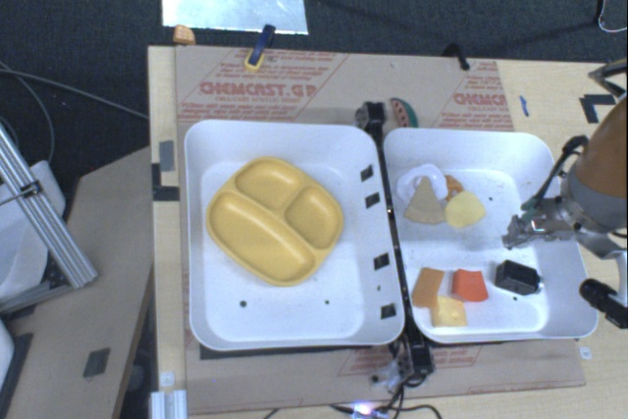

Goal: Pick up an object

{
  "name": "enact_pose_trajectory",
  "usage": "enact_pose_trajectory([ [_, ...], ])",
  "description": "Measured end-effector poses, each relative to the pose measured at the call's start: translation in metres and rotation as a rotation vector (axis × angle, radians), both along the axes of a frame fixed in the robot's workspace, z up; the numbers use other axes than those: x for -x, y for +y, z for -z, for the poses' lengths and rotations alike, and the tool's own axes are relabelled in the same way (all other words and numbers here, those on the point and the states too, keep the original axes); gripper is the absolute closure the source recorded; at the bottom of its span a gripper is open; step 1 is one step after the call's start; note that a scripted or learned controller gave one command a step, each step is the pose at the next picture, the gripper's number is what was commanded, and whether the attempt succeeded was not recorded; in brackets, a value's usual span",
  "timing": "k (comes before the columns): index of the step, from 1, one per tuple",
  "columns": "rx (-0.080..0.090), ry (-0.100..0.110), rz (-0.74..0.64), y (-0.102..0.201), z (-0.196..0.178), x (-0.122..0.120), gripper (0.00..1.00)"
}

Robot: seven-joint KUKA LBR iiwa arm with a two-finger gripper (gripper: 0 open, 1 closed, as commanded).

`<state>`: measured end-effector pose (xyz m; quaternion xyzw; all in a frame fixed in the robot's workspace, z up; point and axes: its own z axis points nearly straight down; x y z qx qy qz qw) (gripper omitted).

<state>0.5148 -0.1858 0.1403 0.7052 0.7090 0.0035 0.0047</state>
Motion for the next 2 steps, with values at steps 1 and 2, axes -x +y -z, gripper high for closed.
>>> enact_pose_trajectory([
  [1, 0.0, -0.003, -0.001, 0.0, -0.011, -0.001, 1.0],
  [2, 0.0, -0.006, -0.003, 0.0, -0.021, -0.002, 1.0],
])
